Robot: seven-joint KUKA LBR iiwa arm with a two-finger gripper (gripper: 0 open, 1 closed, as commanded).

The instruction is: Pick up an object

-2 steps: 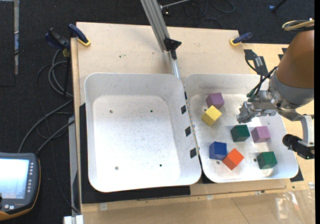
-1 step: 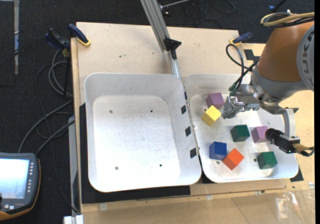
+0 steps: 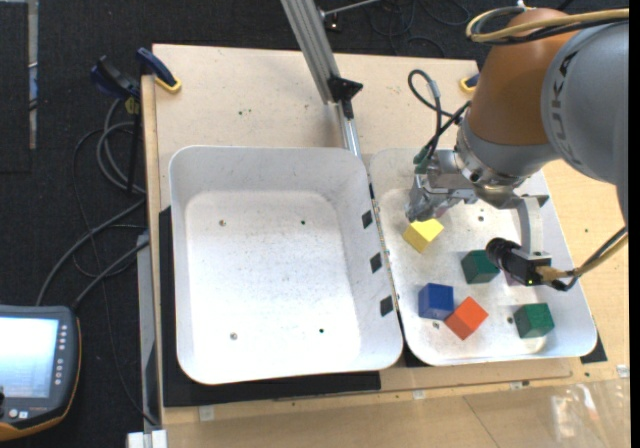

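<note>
In the right bin [image 3: 570, 336], a yellow block [image 3: 424, 233] lies near the upper left. My gripper [image 3: 424, 210] hangs directly over it, its tip at the block's top edge; whether it touches the block is hidden. A blue block [image 3: 435, 300] and an orange block [image 3: 466, 318] sit side by side near the front of that bin. One green block [image 3: 480, 266] rests in the middle, and a second green block [image 3: 533, 320] is at the front right.
The left bin [image 3: 200, 196] stands beside the right one, their rims meeting at the centre. A slanted metal pole [image 3: 310, 36] crosses the bench top behind the bins. The grey and orange arm [image 3: 540, 106] covers the right bin's far side.
</note>
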